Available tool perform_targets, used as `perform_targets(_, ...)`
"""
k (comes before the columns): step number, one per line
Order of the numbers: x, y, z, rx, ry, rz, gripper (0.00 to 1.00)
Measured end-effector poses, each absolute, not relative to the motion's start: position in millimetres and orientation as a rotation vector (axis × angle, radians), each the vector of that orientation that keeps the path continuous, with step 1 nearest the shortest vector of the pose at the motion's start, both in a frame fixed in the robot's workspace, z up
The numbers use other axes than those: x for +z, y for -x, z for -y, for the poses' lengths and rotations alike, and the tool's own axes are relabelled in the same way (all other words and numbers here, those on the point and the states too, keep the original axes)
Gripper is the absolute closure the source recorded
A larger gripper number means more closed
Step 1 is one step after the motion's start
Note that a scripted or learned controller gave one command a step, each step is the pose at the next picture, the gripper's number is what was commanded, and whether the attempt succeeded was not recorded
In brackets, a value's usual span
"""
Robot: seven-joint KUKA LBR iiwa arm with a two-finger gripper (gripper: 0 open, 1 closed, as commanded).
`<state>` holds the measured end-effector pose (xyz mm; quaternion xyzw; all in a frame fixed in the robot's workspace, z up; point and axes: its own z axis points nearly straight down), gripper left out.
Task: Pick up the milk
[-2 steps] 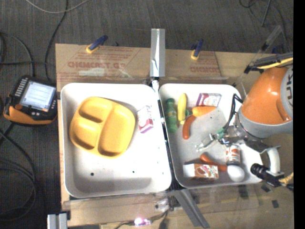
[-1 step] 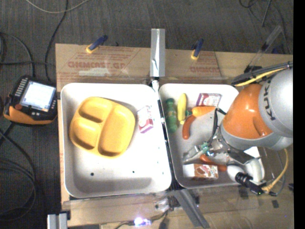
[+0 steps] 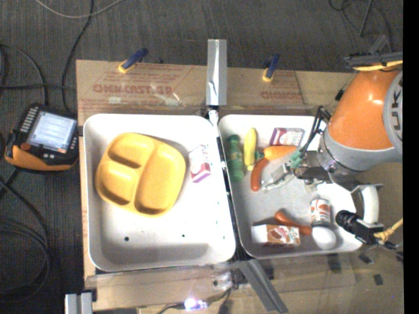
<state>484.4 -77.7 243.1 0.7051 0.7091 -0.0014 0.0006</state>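
A small white and pink milk carton (image 3: 200, 163) lies in the left bin (image 3: 118, 241), against the right edge of a yellow divided plate (image 3: 141, 173). My gripper (image 3: 273, 178) hangs over the right bin (image 3: 262, 208), beside a red pepper (image 3: 257, 173) and just below a carrot (image 3: 280, 152). It is about a hand's width to the right of the carton, across the wall between the bins. Nothing can be seen held in it.
The right bin also holds a green vegetable (image 3: 234, 157), a banana (image 3: 250, 147), a purple box (image 3: 287, 137), a small can (image 3: 319, 212), a white egg (image 3: 325, 237) and a brown carton (image 3: 282, 235). A teach pendant (image 3: 44, 138) lies left of the bench.
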Motion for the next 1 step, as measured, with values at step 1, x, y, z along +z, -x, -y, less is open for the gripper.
perform_targets(1, 130.8, -482.7, 119.7, -0.004, -2.056, -2.380, 0.00)
